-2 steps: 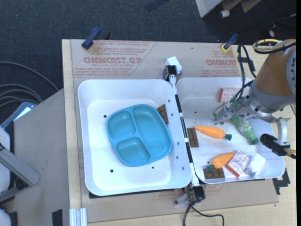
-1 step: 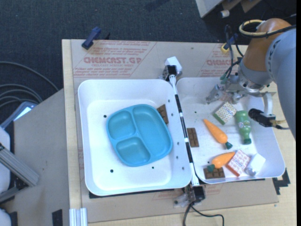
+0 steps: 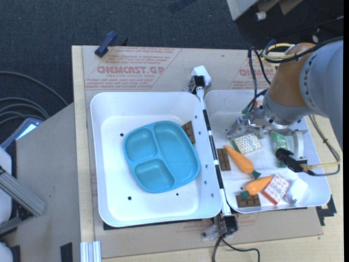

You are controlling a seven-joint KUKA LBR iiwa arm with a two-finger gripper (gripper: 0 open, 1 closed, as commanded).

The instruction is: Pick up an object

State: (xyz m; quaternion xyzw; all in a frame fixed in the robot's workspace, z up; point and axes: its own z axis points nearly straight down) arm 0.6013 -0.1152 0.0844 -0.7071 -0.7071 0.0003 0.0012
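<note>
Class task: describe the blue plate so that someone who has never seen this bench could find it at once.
Start at the left of the two white bins. Lying on its floor, a little right of centre, is the blue plate, a rounded tray split into three compartments. It is the only large blue thing in the bins; the carrots and small packets lie in the right bin.

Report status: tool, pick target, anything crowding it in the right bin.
Tool low in right white bin, above small checkered white packet. Nothing visibly held. Two orange toy carrots just below packet.
</note>
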